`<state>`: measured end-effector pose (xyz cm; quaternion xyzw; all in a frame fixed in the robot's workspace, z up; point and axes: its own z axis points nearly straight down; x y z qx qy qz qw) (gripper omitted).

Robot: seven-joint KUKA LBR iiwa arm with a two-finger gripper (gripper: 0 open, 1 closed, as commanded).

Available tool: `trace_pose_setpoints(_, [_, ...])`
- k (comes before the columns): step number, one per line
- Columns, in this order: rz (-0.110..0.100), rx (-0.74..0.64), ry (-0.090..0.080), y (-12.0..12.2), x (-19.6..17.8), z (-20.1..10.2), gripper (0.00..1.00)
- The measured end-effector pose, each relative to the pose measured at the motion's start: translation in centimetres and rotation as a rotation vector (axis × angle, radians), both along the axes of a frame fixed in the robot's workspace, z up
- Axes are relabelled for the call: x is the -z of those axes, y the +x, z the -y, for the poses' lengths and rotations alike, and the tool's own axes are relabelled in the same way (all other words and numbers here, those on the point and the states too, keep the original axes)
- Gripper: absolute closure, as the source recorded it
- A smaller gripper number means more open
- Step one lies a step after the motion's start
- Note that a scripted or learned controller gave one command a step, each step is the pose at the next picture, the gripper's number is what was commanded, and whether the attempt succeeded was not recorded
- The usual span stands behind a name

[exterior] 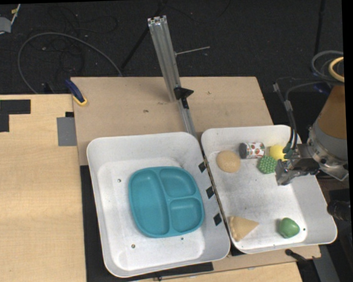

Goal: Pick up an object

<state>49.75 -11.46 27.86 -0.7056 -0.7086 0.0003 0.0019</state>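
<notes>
Right bin, far right edge: gripper (285, 172) over a cluster of small objects.

Green studded ball (267, 164) just beside the gripper, yellow ball (276, 151) and small can (251, 149) close behind it; whether the gripper is apart or together cannot be told. Risk: crowding could cause a nudge or a double catch against the right bin (268, 245) wall. Roomier targets: tan round (228, 161) mid-bin, wedge (243, 227) and green lump (289, 227) along the near edge. Left bin (107, 152) holds a teal tray (165, 200).

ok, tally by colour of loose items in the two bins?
Teal divided plastic tray: 1
Tan round lump, tan wedge: 2
Green bumpy ball, smooth green ball: 2
Yellow ball: 1
Small patterned can: 1
Total: 7
</notes>
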Motion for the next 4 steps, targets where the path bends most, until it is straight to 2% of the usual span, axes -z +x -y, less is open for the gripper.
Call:
trace_pose_setpoints(1, [-0.001, 0.004, -0.001, 1.3, 1.5, -4.3, 1.00])
trace_pose_setpoints(4, [0.000, 0.000, -0.002, 2.0, 2.7, -20.6, 1.00])
